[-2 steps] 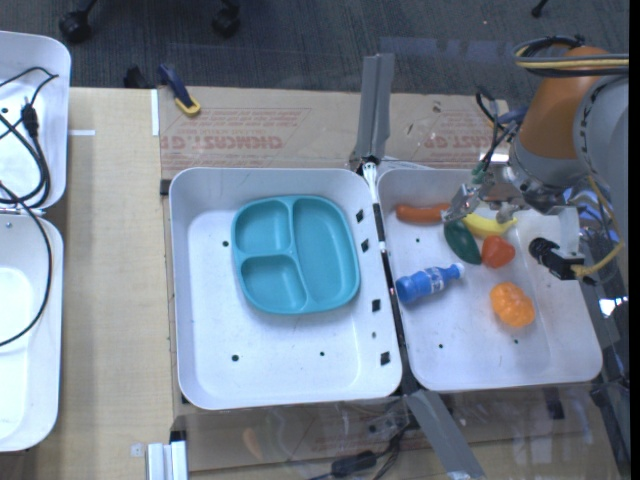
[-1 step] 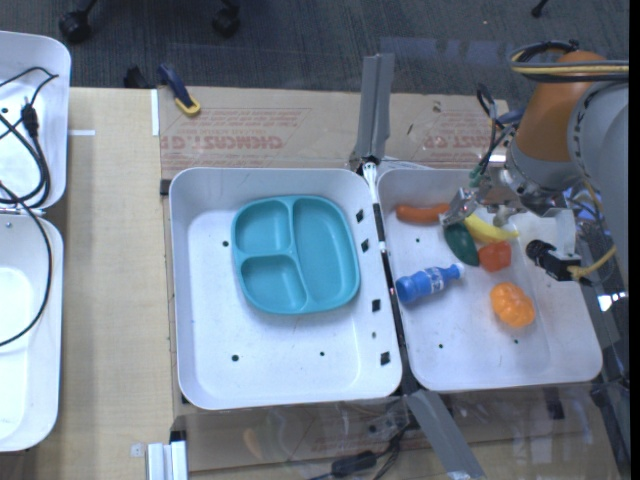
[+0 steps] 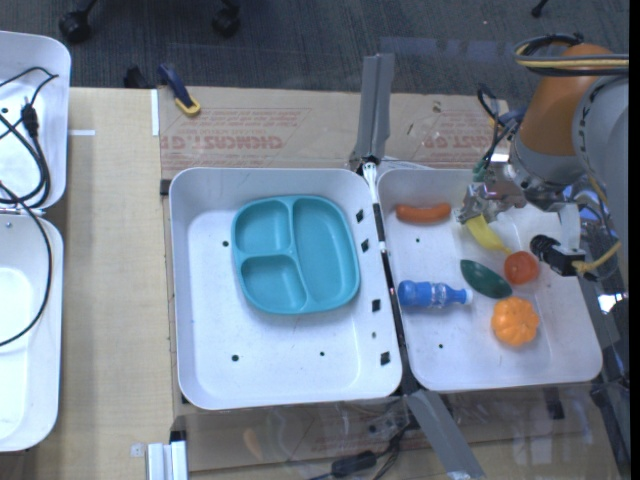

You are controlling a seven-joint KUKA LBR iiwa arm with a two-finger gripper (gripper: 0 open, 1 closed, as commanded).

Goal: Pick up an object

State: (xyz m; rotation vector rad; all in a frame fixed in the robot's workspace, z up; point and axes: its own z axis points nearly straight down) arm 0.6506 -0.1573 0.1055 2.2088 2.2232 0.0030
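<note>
My gripper (image 3: 479,206) hangs low over the back of the right bin (image 3: 560,368), reaching in from the right. Its tip is right at the upper end of a yellow banana-like object (image 3: 489,235); contact is unclear. An orange sausage-shaped object (image 3: 423,212) lies just to the left of it. In front lie a dark green oval object (image 3: 487,279), a red tomato (image 3: 521,267), an orange pumpkin-like object (image 3: 515,321) and a blue bottle (image 3: 430,294) on its side.
The left bin (image 3: 200,368) holds a teal divided plate (image 3: 296,253). A grey post (image 3: 375,108) stands behind the rim where the bins meet. A yellow and blue tool (image 3: 179,92) lies on the cardboard behind. White tubs with black cables (image 3: 25,128) sit far left.
</note>
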